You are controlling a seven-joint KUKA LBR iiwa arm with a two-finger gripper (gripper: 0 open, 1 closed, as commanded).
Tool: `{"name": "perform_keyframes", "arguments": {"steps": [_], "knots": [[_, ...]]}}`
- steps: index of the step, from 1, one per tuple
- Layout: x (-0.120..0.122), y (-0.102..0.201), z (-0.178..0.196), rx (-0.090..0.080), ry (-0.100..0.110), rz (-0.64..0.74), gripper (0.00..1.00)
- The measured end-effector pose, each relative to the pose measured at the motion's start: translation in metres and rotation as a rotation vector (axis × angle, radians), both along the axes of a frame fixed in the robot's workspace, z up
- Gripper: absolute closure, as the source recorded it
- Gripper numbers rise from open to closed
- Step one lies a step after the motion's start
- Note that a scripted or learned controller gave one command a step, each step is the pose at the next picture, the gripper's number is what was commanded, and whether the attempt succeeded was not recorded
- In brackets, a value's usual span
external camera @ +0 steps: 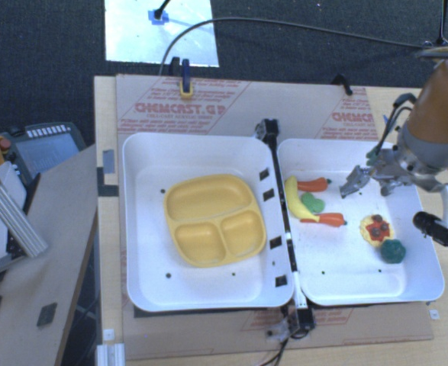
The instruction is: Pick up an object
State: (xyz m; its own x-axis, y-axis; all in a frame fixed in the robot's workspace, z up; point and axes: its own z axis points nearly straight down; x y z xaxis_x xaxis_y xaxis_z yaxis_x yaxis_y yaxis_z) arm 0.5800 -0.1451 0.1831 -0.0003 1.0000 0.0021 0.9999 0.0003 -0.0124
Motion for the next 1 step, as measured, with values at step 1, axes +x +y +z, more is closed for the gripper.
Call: {"name": "perform_keyframes", "arguments": {"steps": [1], "knots": [[0.0031, 0.0004, 0.0075, -0.002, -0.013, 0.003, 0.00]]}}
